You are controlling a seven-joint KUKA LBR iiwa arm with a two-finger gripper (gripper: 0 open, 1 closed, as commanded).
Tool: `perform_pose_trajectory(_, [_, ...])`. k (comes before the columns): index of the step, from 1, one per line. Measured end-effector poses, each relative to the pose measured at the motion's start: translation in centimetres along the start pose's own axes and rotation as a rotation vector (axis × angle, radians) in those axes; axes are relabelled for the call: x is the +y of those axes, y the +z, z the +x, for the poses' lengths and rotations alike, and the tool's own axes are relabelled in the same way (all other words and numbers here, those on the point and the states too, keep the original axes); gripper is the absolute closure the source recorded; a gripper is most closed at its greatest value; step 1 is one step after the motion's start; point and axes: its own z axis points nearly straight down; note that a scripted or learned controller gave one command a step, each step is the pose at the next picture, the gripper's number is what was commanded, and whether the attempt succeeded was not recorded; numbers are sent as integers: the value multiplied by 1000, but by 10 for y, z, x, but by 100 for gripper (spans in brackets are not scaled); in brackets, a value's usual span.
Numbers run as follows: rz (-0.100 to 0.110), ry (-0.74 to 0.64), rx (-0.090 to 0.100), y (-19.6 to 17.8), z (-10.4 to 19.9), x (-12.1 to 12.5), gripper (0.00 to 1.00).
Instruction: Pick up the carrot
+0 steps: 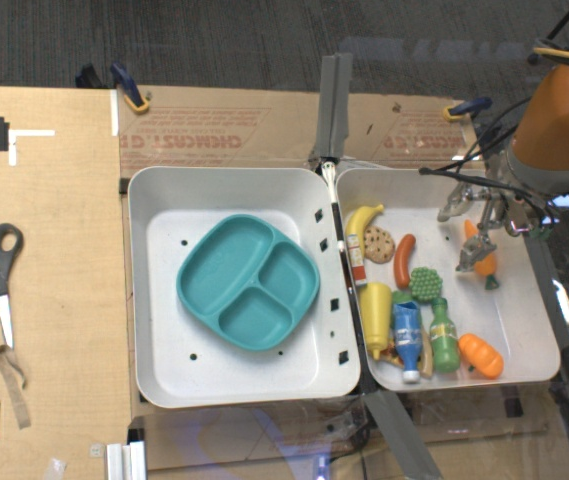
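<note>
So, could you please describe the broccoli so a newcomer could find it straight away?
Look in the white bin on the view's right, near its middle. The broccoli sits just below the red sausage and above the green bottle; it is the only bumpy, dark green piece.

Your carrot (481, 259) is small and orange with a bit of green at its lower end. It sits tilted in the right bin (534, 298), near the far right side, directly beneath the end effector (483, 236), touching or nearly so.
</note>
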Motion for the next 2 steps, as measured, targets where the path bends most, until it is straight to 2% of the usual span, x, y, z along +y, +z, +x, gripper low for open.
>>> perform_pose_trajectory(1, [2,-3,-8,-12,-2,1,100])
perform_pose_trajectory(2, [2,-3,-8,-12,-2,1,0])
